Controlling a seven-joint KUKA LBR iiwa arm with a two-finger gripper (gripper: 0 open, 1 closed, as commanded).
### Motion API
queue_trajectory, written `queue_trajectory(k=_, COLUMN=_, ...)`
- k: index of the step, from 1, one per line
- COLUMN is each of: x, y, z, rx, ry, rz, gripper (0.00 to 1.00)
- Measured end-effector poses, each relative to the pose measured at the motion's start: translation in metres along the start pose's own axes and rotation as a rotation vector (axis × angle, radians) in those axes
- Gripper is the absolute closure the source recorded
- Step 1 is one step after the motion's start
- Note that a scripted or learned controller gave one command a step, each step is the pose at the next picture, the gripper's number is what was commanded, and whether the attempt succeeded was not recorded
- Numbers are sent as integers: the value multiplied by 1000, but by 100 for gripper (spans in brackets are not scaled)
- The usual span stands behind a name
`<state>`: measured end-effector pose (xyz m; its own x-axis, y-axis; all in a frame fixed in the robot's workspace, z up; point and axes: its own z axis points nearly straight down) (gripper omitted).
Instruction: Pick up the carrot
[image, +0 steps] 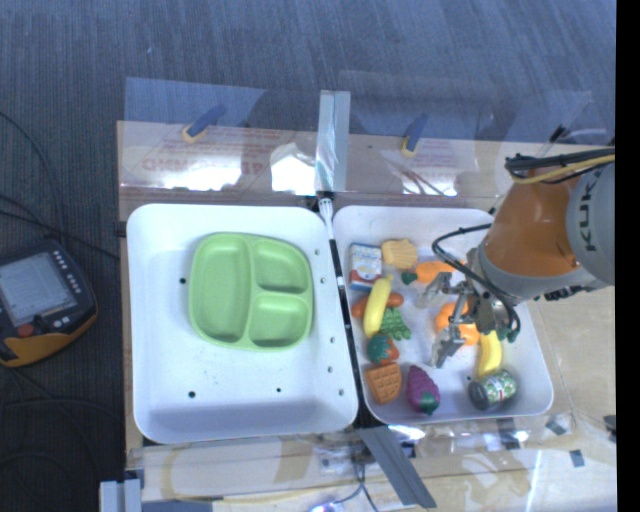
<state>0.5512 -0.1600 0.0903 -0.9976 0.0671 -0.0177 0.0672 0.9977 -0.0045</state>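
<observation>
Hovering metal two-finger gripper (452, 335) w/ jaws apart over small orange carrot (443, 318); risking snagging adjacent yellow banana (488, 353).

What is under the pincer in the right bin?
Under the pincer lies an orange piece, probably the carrot, beside a banana. The arm covers that bin's far right corner.

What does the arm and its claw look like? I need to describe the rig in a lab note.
The arm is grey with a broad orange band above the wrist and dark lettering on the grey shell. Black cables loop beside the wrist. The claw is bare grey metal with thin fingers, and yellow and black leads run off past the arm's upper edge.
</observation>
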Motion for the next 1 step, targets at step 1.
queue_trajectory(k=1, x=-1, y=1, z=-9, rx=2, ry=2, rz=-2, gripper=100)
